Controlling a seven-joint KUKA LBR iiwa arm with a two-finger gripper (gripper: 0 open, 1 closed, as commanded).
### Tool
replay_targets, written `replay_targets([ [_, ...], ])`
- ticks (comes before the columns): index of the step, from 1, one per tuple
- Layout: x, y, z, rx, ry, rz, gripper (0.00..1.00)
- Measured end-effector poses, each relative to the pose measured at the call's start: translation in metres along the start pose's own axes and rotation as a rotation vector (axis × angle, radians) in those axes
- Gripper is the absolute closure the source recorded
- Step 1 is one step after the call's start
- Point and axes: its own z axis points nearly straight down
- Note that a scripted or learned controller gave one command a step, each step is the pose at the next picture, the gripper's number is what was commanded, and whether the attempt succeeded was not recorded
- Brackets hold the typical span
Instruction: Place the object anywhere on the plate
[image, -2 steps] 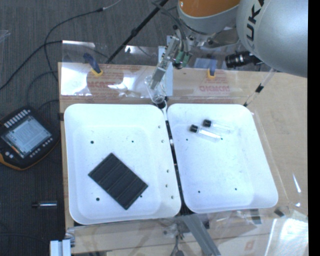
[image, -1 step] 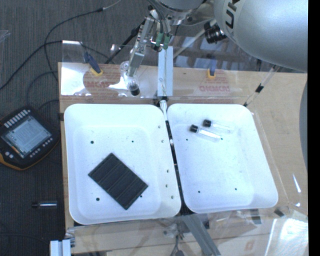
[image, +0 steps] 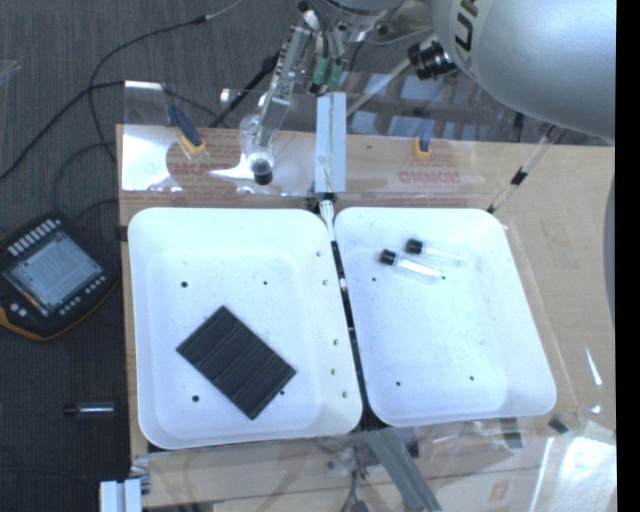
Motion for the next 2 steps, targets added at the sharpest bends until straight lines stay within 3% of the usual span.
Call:
replay_targets([
  [2, -0.0015, 0.0012, -0.0193, -0.004, -0.007, 0.001, 1.0],
])
